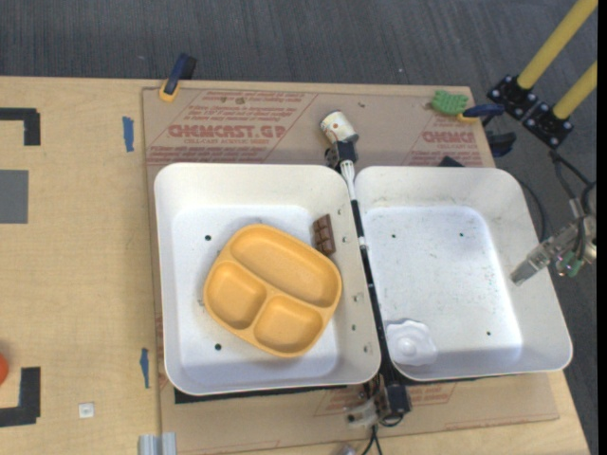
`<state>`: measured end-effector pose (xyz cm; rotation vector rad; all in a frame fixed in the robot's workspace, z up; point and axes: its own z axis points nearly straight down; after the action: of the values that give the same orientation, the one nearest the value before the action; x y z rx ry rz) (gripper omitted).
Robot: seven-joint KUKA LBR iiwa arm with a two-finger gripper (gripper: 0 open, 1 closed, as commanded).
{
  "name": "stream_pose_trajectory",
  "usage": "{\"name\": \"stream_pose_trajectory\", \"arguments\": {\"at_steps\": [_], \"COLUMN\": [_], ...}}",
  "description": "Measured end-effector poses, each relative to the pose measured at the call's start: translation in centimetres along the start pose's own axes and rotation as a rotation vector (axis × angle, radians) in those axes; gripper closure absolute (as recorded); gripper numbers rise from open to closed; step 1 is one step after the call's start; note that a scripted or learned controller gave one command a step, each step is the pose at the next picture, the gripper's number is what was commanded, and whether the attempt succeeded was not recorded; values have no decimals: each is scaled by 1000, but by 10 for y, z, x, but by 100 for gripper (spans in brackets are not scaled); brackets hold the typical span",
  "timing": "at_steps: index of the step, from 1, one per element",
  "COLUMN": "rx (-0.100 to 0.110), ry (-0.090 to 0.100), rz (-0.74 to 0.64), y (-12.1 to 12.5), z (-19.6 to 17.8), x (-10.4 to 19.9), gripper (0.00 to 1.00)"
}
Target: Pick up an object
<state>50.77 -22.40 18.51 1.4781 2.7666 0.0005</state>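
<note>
A yellow divided plate lies tilted in the left bin, taking up most of its floor. A small brown block rests against that bin's right wall, just above the plate. In the right bin, a pale whitish object sits in the near left corner. My gripper shows as a grey metal piece at the right edge, just outside the right bin's right rim and over none of the objects. Nothing is seen in it.
Both bins stand on a cardboard sheet over the wooden bench. A white-capped fitting and cable sit behind the bins' shared wall. A green clip and a blue-yellow clamp hold the cardboard. Yellow poles stand at the far right.
</note>
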Motion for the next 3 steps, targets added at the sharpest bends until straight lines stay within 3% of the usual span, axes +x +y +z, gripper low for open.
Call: {"name": "stream_pose_trajectory", "arguments": {"at_steps": [1,2,3], "rx": [-3,-2,-2], "ry": [-4,-1,-1], "rz": [1,-558,-626], "y": [1,55,83], "z": [-11,-17,-7], "x": [-1,-36,-55], "gripper": [100,100,100]}}
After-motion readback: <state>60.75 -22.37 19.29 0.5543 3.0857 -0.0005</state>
